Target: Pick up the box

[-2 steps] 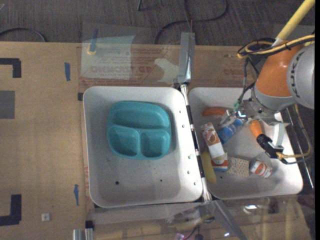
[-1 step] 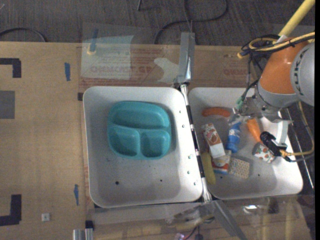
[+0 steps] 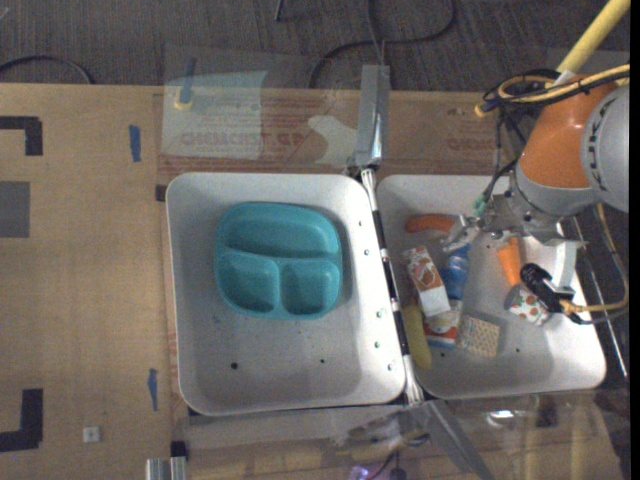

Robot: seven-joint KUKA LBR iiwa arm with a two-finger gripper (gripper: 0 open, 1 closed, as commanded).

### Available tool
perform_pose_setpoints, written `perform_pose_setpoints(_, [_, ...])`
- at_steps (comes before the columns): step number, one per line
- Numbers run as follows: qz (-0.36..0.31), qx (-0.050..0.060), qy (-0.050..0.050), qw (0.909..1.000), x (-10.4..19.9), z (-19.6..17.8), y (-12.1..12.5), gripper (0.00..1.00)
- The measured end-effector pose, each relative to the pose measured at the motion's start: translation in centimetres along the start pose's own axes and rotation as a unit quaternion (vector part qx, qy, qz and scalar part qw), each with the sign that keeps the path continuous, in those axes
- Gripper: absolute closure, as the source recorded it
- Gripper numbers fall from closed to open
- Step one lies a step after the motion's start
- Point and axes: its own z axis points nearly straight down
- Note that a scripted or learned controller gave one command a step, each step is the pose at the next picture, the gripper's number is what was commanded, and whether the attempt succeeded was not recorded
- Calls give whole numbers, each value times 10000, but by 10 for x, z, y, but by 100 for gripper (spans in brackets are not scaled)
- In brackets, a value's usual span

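Claw (image 3: 480, 230) over right bin (image 3: 575, 363) near its back edge, grip state unclear; box (image 3: 425, 280) by bin's left wall.

Even, soft light falls from overhead onto my tabletop (image 3: 80, 298). The white bins (image 3: 200, 368) left of my hand (image 3: 490, 230) shine brightly, with faint shadows along their inner walls. The whole picture is slightly soft and grainy. Beyond my hand, clear plastic sheeting (image 3: 220, 108) gives pale glare.

The teal tray (image 3: 279, 259) appeared smooth, semi-gloss plastic; the white bins (image 3: 200, 368) looked matt plastic (slightly scuffed). The box (image 3: 427, 281) looked printed card; the bench (image 3: 80, 298) unfinished wood.
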Motion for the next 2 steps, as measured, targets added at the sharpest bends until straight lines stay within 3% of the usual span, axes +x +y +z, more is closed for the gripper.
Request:
perform_pose_setpoints(1, [37,23,-17,10000,56,9,-97,0])
perform_pose_setpoints(2, [65,-13,-21,10000,54,-1,-96,100])
